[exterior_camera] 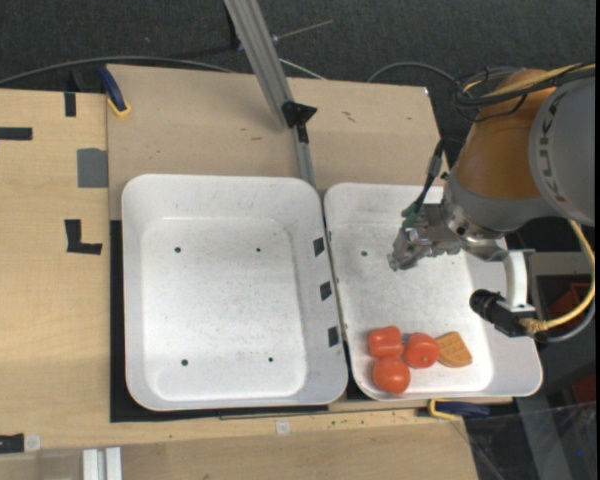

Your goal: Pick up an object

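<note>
Above the right bin (365, 218), in the camera view, the gripper (404, 257) is seen apparently carrying nothing, its grip state not discernible, while the red objects (392, 356) lie unpicked near the front wall.

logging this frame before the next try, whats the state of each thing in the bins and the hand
hand: over the right bin's middle, above the objects, nothing visible in it
three red round objects: clustered, resting at the right bin's near edge
orange piece: lying flat, beside the red ones on their right
right bin: on the bench, holds all the objects
left bin: sits beside the right bin
</note>
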Robot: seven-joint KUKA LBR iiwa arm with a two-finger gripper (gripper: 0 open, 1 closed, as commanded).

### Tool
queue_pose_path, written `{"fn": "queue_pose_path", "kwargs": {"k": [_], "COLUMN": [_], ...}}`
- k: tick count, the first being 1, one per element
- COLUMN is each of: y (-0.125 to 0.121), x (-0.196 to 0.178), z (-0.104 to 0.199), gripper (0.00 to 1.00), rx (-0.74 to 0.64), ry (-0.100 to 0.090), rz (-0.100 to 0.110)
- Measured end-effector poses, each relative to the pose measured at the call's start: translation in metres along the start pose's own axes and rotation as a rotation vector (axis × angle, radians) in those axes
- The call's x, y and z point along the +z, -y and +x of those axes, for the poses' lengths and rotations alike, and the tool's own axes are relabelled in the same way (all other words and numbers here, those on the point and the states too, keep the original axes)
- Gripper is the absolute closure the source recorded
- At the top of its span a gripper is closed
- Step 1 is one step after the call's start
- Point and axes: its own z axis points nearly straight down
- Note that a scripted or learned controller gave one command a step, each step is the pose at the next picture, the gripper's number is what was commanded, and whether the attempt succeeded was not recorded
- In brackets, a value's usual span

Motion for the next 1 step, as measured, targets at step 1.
{"fn": "queue_pose_path", "kwargs": {"k": [1], "y": [-0.0058], "x": [-0.0007], "z": [0.0452], "gripper": [1.0], "rx": [0.0], "ry": [0.0], "rz": [0.0]}}
